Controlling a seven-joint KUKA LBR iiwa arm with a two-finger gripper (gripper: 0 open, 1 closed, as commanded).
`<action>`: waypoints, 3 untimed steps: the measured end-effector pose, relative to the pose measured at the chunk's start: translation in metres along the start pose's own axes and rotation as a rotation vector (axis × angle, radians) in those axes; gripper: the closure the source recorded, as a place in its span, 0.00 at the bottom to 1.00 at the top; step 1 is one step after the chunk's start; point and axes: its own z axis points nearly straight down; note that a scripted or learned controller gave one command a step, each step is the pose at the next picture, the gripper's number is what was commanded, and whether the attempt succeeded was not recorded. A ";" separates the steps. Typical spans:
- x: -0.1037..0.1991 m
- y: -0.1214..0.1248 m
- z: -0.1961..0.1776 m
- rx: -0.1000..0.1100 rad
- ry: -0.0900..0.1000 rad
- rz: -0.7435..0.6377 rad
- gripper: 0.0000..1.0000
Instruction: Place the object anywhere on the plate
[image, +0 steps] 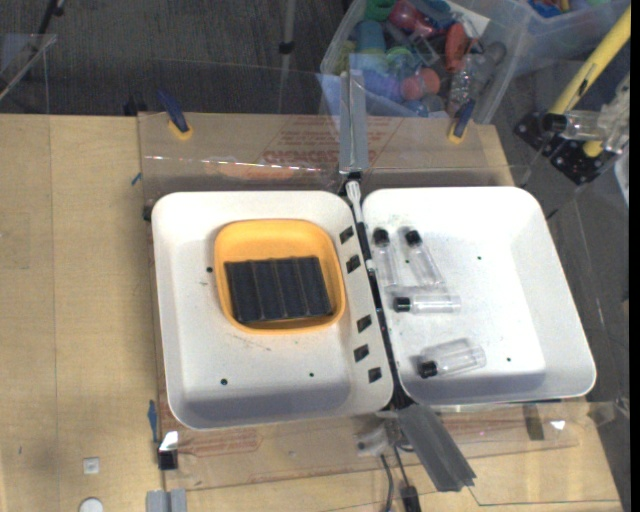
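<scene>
Left bin (180, 300): orange plate (275, 232) sits toward the bin's far edge, roughly centred between its left and right walls. A black ribbed block (278, 290) lies flat on the plate, inside the rim, nearer the plate's near edge. Block looks fully supported, not overhanging.

Right bin (540, 300): four clear vials with black caps, all lying on their sides, all in the half by the dividing wall.
- vial A (382, 255) and vial B (420, 255): side by side near the far-left corner, caps pointing to the far edge.
- vial C (425, 301): just nearer than those two, lying crosswise, cap toward the divider.
- vial D (450, 358): apart from the rest, by the near edge, cap toward the divider.

Judgement: if the block is the object, placement reads as done. If a vial is meant, nothing has been lifted.

Risks from here:
- Vials are round, smooth and clear; a pinch across the barrel is likely to squirt one sideways, or close on nothing.
- A, B and C lie close together, so a descent on one could knock its neighbours.
- A and C are near the divider wall, leaving little room on that side.
- The block takes up much of the plate; a vial released onto its ribs or the sloped rim may roll off into the bin.
</scene>
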 end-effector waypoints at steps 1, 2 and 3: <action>-0.001 -0.001 0.000 -0.001 -0.001 -0.304 1.00; -0.004 0.000 0.000 -0.001 -0.005 -0.639 1.00; -0.006 0.001 0.000 -0.001 -0.006 -1.001 1.00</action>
